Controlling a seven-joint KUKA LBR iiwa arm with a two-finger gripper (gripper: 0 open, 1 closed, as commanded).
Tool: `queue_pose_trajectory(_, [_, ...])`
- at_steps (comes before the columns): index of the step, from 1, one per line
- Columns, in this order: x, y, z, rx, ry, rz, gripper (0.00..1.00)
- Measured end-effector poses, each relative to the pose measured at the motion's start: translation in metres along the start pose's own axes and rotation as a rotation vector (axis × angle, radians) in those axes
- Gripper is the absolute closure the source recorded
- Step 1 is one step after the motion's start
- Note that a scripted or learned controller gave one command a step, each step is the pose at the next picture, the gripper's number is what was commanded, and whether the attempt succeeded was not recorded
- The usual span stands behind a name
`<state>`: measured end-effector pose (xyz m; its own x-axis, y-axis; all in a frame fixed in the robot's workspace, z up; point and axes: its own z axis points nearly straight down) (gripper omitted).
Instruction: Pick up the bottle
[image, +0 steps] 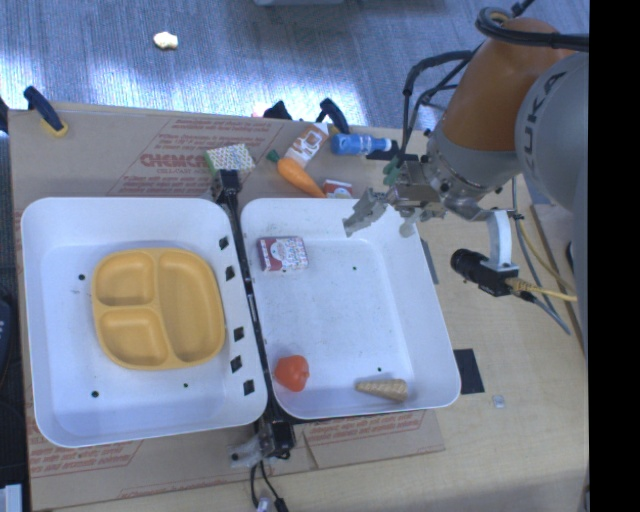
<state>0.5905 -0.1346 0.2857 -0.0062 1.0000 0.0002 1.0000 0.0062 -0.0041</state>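
1. Right bin (420, 300): floor mostly bare. Small carton (283, 253) lies near its upper left corner, tomato (292, 373) and cone (384, 389) along its near rim; the middle and right side are open.
2. Behind the right bin's far rim: white-orange bottle (304, 146), blue bottle (360, 145) and carrot (298, 177) lie close together, with narrow gaps.
3. Gripper (384, 213) hangs over the right bin's far right corner, just in front of the blue bottle.
4. Left of the right bin: yellow divided plate (158, 307) takes most of the left bin (40, 330).
5. Clips (240, 300) line the seam along the right bin's left rim.
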Motion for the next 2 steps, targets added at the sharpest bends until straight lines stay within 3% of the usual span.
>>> queue_pose_trajectory(1, [-0.026,0.049,0.188,0.005,0.001,0.161,0.00])
queue_pose_trajectory(2, [-0.026,0.051,0.176,0.003,0.001,0.157,1.00])
